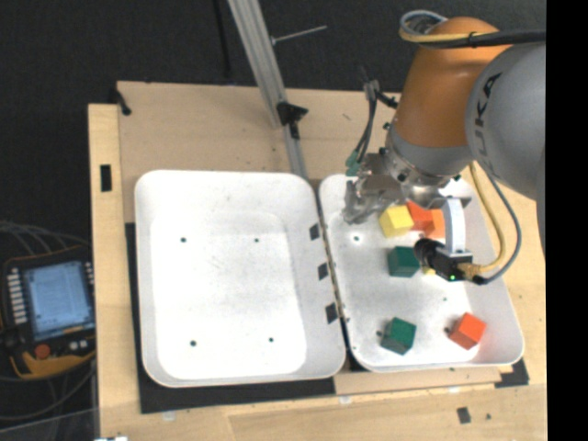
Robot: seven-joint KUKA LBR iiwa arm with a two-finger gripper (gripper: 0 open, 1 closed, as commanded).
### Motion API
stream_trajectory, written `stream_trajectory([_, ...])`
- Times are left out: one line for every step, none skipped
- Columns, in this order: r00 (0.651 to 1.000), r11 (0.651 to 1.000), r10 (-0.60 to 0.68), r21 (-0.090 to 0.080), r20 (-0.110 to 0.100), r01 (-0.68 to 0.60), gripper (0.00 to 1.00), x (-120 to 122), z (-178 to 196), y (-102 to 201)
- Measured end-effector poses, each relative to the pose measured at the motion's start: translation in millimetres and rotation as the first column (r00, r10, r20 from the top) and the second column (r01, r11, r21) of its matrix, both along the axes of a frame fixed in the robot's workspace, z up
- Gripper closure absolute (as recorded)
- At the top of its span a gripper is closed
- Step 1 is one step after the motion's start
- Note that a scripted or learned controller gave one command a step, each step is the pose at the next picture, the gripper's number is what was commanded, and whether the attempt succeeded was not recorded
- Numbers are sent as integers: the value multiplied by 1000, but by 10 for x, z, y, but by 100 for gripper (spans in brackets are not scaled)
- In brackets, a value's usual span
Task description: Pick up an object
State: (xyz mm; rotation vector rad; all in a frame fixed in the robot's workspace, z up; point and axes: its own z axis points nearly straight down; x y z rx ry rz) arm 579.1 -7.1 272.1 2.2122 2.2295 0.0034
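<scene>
Near the right bin's point(511, 336) left wall hangs the gripper point(360, 205).

Light wooden bench point(211, 127) carries two shallow white bins side by side: left bin point(230, 278) toward 9 o'clock, right bin point(367, 274) toward 3 o'clock, rims touching.

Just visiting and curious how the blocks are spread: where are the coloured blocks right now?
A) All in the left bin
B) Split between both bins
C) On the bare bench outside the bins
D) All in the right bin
D: the yellow block, both green blocks and the orange block all lie within the right bin.
</scene>
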Motion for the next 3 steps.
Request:
stream_trajectory([1000, 1000, -2, -1, -4, 2, 100, -19, -167, 492])
stream_trajectory([1000, 1000, -1, 0, -4, 1, 100, -55, -230, 1051])
stream_trajectory([1000, 1000, -5, -1, -4, 5, 0, -53, -227, 1024])
